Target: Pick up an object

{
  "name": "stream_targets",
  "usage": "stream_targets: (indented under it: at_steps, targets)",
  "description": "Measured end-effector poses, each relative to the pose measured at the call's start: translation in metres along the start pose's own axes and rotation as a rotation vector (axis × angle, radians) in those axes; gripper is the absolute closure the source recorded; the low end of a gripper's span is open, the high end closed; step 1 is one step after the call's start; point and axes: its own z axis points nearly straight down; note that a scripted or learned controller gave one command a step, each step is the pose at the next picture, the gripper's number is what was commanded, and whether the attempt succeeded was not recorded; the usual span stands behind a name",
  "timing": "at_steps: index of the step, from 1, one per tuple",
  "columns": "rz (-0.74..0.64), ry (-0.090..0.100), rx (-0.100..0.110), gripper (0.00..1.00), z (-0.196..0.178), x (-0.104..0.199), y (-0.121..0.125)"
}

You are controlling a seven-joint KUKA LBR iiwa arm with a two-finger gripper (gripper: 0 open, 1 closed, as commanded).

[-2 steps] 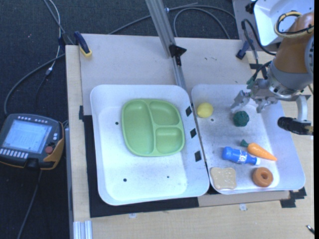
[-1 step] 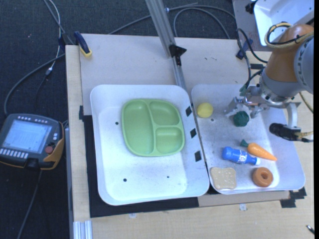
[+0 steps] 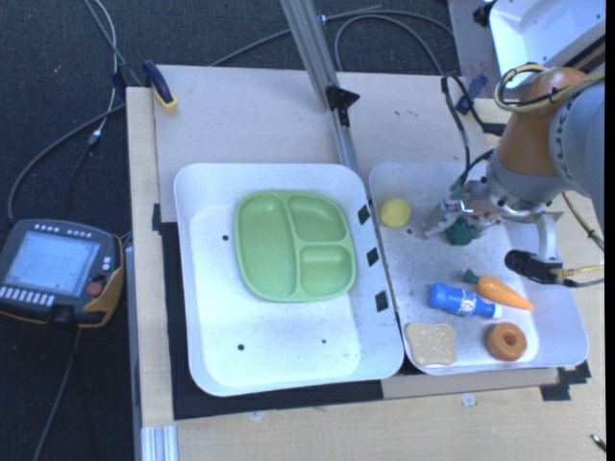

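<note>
In the right bin [image 3: 577, 339], right of frame centre, the gripper [image 3: 459, 221] stands over a small dark green object [image 3: 460, 231], half hidden, so I cannot tell how the jaws are set, near a round yellow ball [image 3: 395, 212].

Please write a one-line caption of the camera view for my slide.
The gripper hovers in the right bin above a green object, near a yellow ball, carrot, blue bottle, donut and toast.

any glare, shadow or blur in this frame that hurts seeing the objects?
Camera view: even, soft light; white bins bright but not blown out. Objects cast only faint shadows. The gripper region is small and cluttered, with a dark green object at it, so finger state is unclear. Carrot and donut read sharply.
</note>
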Motion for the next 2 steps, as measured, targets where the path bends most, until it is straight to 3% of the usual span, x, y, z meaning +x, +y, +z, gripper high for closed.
stream_targets:
  at_steps: [1, 2]
  targets:
    - [-0.001, -0.001, -0.004, 1.0, -0.013, 0.0, 0.001]
    - [-0.001, -0.002, -0.008, 1.0, -0.076, -0.002, 0.009]
